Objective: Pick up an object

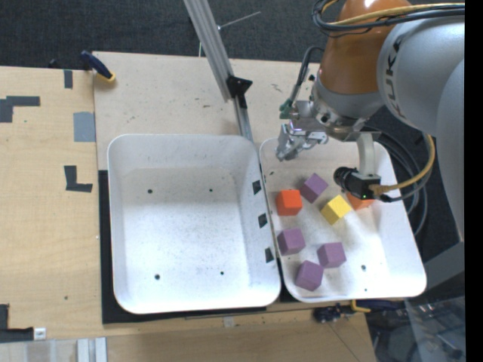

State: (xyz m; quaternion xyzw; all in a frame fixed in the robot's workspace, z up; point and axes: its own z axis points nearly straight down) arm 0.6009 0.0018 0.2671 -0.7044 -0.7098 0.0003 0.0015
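My gripper hangs over the far left corner of the right bin, above and behind the blocks. Nothing shows between its fingers. In that bin lie an orange block, a yellow block and several purple blocks, one just right of the orange one, one below it, and two more nearer the front. Another orange block peeks out at the right, partly hidden behind the robot's hardware.
The left bin sits beside the right one, sharing a middle wall. A slanted metal rail runs from the top down to the bins' far edge. A blue and yellow clamp lies on the bench at the far left.
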